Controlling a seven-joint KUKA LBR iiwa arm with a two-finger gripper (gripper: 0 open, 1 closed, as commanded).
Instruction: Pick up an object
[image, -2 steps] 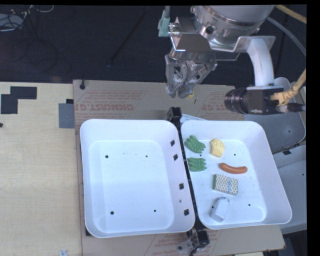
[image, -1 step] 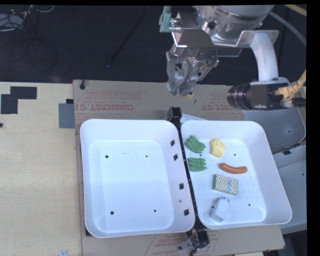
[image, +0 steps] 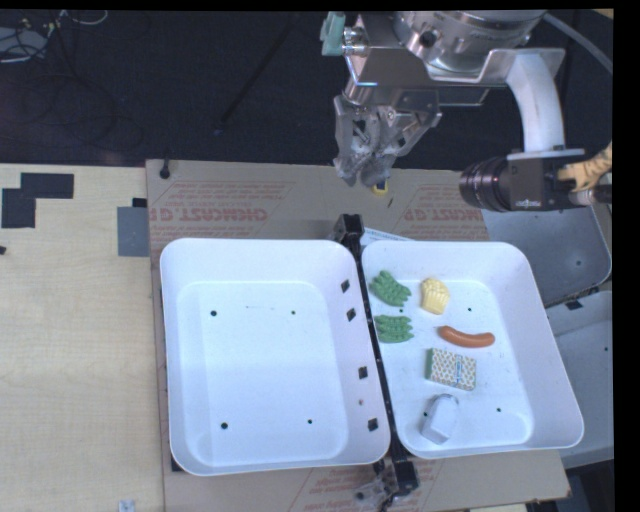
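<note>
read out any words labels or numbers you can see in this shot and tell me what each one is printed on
Red print on the cardboard sheet under the bins, upside down and mirrored: too unclear to quote.
More red print on it, right of the gripper: also unreadable.
Small packet in the right bin: pattern too small to read.

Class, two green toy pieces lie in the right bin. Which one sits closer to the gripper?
The upper green piece, beside the yellow piece. It lies farther up the bin, toward the gripper, than the lower green piece.
</note>
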